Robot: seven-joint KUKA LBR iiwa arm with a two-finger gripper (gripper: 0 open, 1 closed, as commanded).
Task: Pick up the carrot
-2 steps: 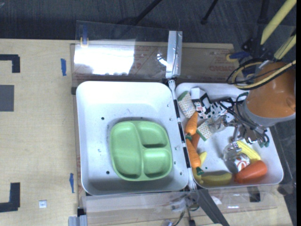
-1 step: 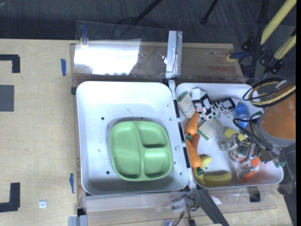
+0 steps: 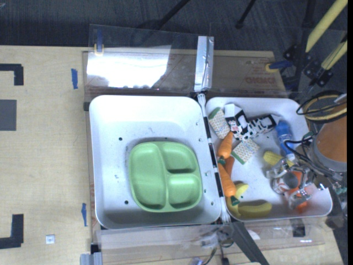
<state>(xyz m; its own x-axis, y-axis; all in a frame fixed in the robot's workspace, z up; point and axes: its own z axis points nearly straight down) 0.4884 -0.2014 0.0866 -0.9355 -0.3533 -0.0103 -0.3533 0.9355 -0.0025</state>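
Two white bins sit side by side: the left bin and the right bin. One green divided plate with three compartments. Two orange carrots, one above the other. One banana. One blue bottle. One black-and-white cow toy. One gripper.

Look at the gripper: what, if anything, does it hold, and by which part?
Cannot be told. The gripper sits among clutter, apart from the carrot.
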